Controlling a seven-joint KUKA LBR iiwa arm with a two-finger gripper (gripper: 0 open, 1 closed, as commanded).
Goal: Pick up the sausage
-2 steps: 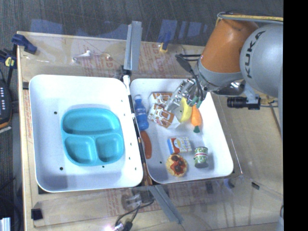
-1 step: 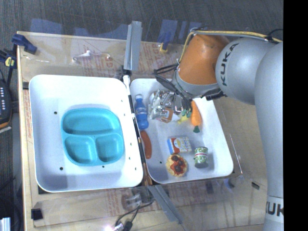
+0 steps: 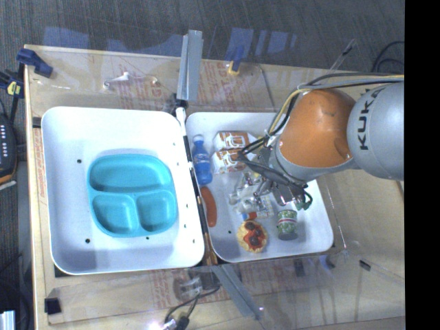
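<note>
The sausage (image 3: pixel 210 206) lies along the left wall of the right bin (image 3: pixel 323 236), so the gripper (image 3: pixel 258 196), whose finger state I cannot tell, should move left and descend carefully beside that wall.

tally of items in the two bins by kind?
Divided tray: 1
Bottle: 1
Sausage: 1
Bread packs: 2
Pizza slice: 1
Green cup: 1
Total: 7
Tray sits in the left bin; the rest in the right bin. The gripper may be hiding more.
</note>
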